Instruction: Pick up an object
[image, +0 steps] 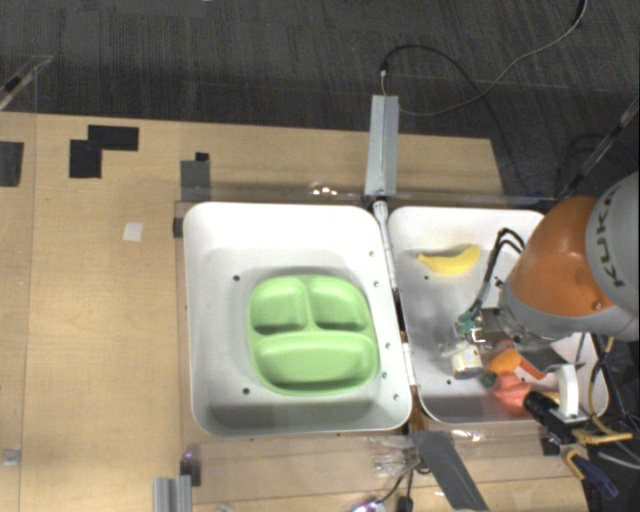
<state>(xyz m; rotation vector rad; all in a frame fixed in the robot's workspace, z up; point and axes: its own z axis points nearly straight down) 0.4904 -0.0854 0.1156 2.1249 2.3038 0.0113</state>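
1. Nearest edge of the right bin (440, 405): a small heap of stuff, with an orange-red piece (512, 392) in the near right corner and a little green bit (488, 380) touching it on its left. Too jumbled to name properly.
2. Just beyond that heap: the gripper (468, 352), low over the bin floor, right on a small pale object (462, 362). Can't tell whether it's apart, together or clamped on anything, since the wrist hides the business end from up here.
3. Above the gripper: the arm (565, 270), reaching in from the right, orange band leaning over the right bin's middle.
4. Far end of the same bin: a banana (449, 261), lying flat, well apart from the gripper, untouched.
5. Over in the left bin (210, 300): a green divided tray (310, 333) sitting flat in the middle. Not part of this try, by the look of it.
6. Progress, roughly: reach looks done, grab unconfirmed, lift not yet started. Nothing visibly off the floor, so most of the job probably left: close on something, then raise it clear.
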